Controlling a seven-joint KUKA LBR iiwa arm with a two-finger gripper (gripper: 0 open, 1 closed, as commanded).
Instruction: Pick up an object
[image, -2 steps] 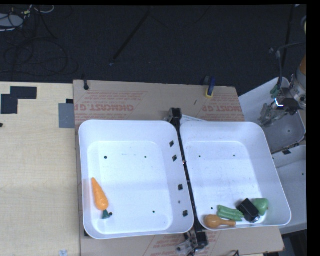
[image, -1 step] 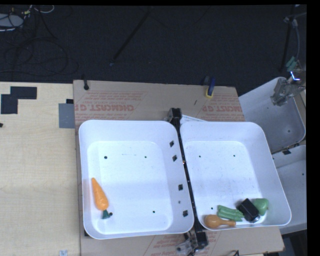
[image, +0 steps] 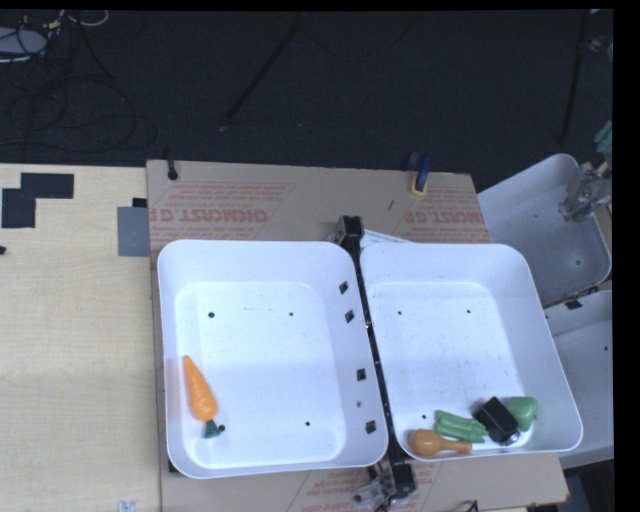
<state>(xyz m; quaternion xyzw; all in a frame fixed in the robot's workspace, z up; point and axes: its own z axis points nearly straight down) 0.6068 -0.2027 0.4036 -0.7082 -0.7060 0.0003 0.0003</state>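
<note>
Orange plastic carrot (image: 199, 389) hugging left white bin (image: 255, 258) wall: risks glancing off the wall. Gripper state impossible to tell.

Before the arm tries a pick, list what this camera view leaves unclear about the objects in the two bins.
- Bright green object, right bin: partly covered by the black block; its shape cannot be told.
- Dark green piece: its right end runs under the black block.
- Small dark green bit below the carrot, left bin: too small to tell whether it is attached.
- Orange pear-shaped object: lies against the bin's near wall; contact unclear.
</note>
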